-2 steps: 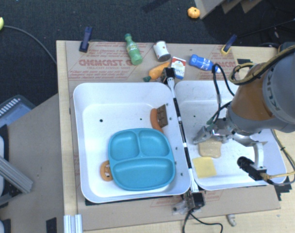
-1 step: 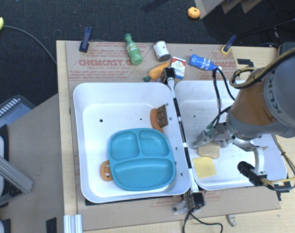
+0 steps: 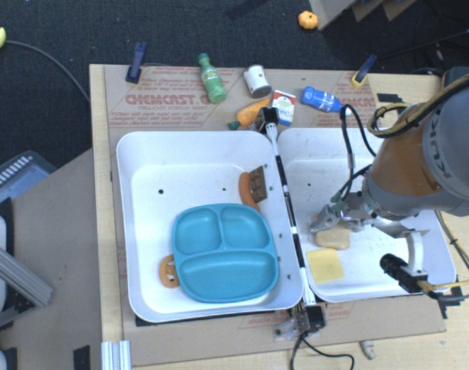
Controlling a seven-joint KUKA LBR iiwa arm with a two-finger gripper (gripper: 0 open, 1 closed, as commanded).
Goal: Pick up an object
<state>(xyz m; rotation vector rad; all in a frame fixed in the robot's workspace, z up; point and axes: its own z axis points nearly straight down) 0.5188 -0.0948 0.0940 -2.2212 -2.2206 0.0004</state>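
My gripper [image 3: 329,219] hangs low over the left part of the right bin [image 3: 312,156]. It sits just above a pale beige, rounded lump [image 3: 333,240] on the bin floor, close to it or touching it. A flat yellow square slice [image 3: 325,267] lies in front of that lump, near the bin's front edge. Nothing shows as held in the gripper. The grey arm with its orange band [image 3: 408,168] covers the right side of this bin.
The left bin [image 3: 142,168] holds a blue divided plate [image 3: 223,251], a brown and orange piece [image 3: 253,186] by the shared wall, and a small orange item [image 3: 168,273] at the plate's left. Behind the bins lie a green bottle [image 3: 213,79], a white can [image 3: 257,79], a carrot [image 3: 250,114] and a blue bottle [image 3: 321,99].
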